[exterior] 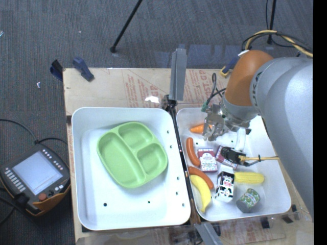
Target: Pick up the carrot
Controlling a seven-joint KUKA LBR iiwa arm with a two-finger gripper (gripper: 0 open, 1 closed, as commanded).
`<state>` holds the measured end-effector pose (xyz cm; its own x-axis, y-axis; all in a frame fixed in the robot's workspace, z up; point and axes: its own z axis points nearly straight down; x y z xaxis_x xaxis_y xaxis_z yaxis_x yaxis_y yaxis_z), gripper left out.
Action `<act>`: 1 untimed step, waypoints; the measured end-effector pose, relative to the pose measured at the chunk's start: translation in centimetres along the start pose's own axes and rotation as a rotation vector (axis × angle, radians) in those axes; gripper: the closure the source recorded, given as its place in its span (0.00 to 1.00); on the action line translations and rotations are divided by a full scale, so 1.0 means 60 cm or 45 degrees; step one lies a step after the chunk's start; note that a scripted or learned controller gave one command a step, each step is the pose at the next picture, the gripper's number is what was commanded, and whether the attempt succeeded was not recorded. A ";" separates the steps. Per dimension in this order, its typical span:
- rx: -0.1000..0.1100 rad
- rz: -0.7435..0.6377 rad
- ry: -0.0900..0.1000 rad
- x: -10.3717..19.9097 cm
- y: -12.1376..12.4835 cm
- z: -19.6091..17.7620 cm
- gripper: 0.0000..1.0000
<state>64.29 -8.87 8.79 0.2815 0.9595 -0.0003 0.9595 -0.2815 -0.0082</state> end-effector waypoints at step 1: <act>0.011 0.126 -0.007 0.058 -0.023 -0.093 1.00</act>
<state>63.98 -5.16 14.36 0.3750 0.9270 -0.0074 0.9268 -0.3751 -0.0168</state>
